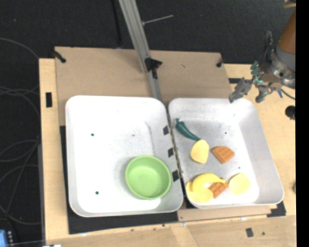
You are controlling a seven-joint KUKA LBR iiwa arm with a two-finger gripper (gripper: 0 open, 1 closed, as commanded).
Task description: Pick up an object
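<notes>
Your gripper (250, 90) sat at the upper right of the frame, just over the top right corner of the right bin (247, 115). Fingers looked spread, nothing btwn them.

Right bin, lower half: a teal stick-like piece (185, 130) near the bin's left wall, a pale yellow round piece (199, 151) just below it, an orange waffle-like square (222, 154) beside that to the right. At the bin's bottom edge a bigger yellow piece (203, 187) touched a small orange piece (218, 189), w/ another yellow piece (239, 183) just right of it.

Left bin (108, 122): a green bowl (148, 176) upright at lower right, close to the divider.

A grey metal pole (136, 32) ran from top centre down to the gap btwn bins.

No brands, labels or readable writing that you could make out.
</notes>
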